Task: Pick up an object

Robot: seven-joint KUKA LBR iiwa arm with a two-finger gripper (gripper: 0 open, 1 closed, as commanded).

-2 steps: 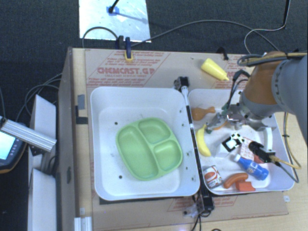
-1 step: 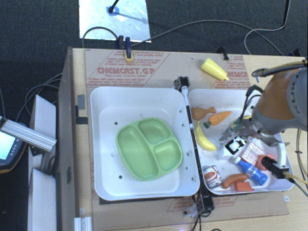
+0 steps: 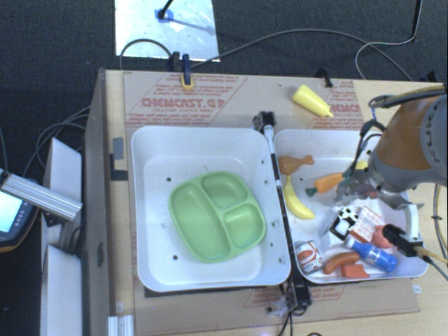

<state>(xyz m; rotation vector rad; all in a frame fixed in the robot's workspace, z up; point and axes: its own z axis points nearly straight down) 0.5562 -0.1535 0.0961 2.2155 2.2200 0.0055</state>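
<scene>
The right bin [image 3: 329,142] holds several toy items: a brown drumstick [image 3: 295,164], an orange carrot [image 3: 327,183], a yellow banana [image 3: 298,204], a black-and-white cube [image 3: 343,222], a white and red box [image 3: 365,222], a blue bottle [image 3: 372,255], a sausage [image 3: 339,261] and a small can [image 3: 309,255]. My gripper [image 3: 353,186] reaches in from the right and hangs low over the bin's middle, just right of the carrot and above the cube. The arm's body hides its tip.
The left bin [image 3: 150,187] carries a green divided plate [image 3: 217,215]. A yellow wedge-shaped object [image 3: 311,101] lies on the bench behind the right bin. A divider rail [image 3: 278,187] runs between the bins. Cables cross the floor behind the bench.
</scene>
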